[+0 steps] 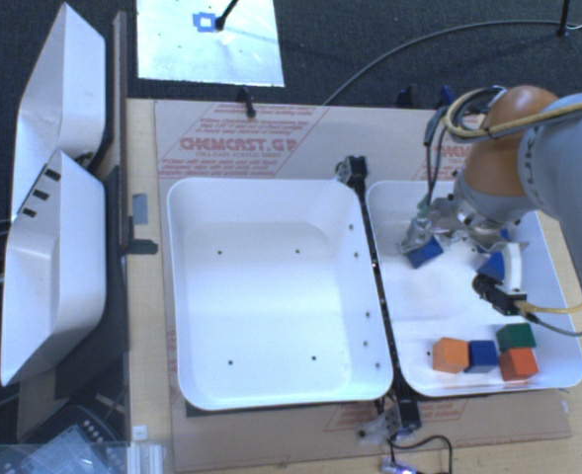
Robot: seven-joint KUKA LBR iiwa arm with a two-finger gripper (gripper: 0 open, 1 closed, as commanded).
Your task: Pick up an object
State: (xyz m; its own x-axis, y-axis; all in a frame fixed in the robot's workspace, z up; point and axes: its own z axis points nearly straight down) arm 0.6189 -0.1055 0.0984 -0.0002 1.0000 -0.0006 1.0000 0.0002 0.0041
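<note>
Nearest me, at the near rim of the right bin (567, 368), I see four blocks clustered together: an orange block (450, 355) at 9 o'clock of the group, a small blue block (482, 354) touching it, a green block (516, 337) behind, and a red-orange block (519, 363) at the 3 o'clock end, just below the green one. Left of them, the left bin (271, 294) sits side by side with the right one on the bench (162, 265).

Farther back in the right bin, toward its 11 o'clock corner, I see the end effector (427, 242) lowered over a blue block (426, 253). That block lies tilted right at the tips; from this angle I cannot tell whether the tips are spread or closed, or whether they grip it. Another blue piece (492, 264) shows at 3 o'clock of it, under the wrist.

Beyond, the grey arm (557, 156) with its orange band (498, 141) reaches in from 3 o'clock.
</note>
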